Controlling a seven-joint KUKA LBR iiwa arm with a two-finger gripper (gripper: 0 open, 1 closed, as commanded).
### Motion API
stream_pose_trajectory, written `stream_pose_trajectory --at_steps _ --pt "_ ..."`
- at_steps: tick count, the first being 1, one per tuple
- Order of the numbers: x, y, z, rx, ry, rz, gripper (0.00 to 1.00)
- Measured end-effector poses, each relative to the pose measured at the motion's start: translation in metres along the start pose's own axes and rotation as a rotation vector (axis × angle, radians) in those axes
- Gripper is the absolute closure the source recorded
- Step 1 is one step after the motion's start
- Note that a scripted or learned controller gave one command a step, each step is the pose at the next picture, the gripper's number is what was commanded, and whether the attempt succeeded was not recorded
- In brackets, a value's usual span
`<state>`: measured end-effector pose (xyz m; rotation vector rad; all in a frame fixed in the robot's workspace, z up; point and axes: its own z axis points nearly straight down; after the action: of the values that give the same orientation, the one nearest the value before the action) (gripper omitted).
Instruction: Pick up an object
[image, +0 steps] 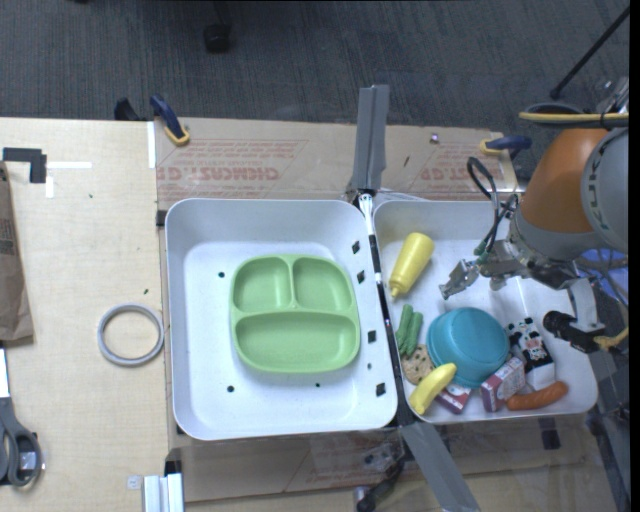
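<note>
Camera view: pincer (458, 283) spread, holding nothing, above right bin (452, 218) beside yellow bottle (411, 262).

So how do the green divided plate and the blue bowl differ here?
The green divided plate lies flat and alone in the left bin; the blue bowl sits tilted among clutter in the right bin. The plate is wider, shallower and sectioned. Both look like plastic tableware.

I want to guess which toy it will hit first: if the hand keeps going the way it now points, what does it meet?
The hand points left and slightly down, over bare floor of the right bin. Likely the yellow bottle lies nearest ahead, though if it mostly descends it meets bin floor first; depth is unclear.
</note>
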<state>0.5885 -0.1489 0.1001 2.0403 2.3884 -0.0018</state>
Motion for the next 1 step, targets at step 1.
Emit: stream_pose_trajectory --at_steps 1 --pt "0.0498 -0.0586 0.0079 -0.001 0.002 -0.111 0.0"
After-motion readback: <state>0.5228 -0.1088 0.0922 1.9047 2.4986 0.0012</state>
